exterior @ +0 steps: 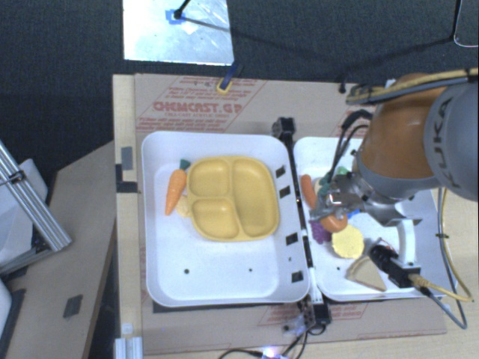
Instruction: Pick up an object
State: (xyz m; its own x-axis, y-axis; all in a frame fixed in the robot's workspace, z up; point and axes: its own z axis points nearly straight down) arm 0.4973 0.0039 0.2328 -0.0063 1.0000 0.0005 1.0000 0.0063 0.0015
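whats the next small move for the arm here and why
Probably a short, straight descent. The end effector hangs over the right bin, among a cluster of toy food: an orange piece, a purple piece and a yellow round piece. The arm's wrist hides much of the contact area, so whether anything is gripped yet cannot be told; lowering onto the orange piece seems the safest step.

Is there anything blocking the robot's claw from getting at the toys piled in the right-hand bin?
Nothing visible stands in the way. The gripper hangs right over the pile in the right bin, just above an orange piece, with a purple piece and a yellow disc beside it. The arm hides part of that bin.
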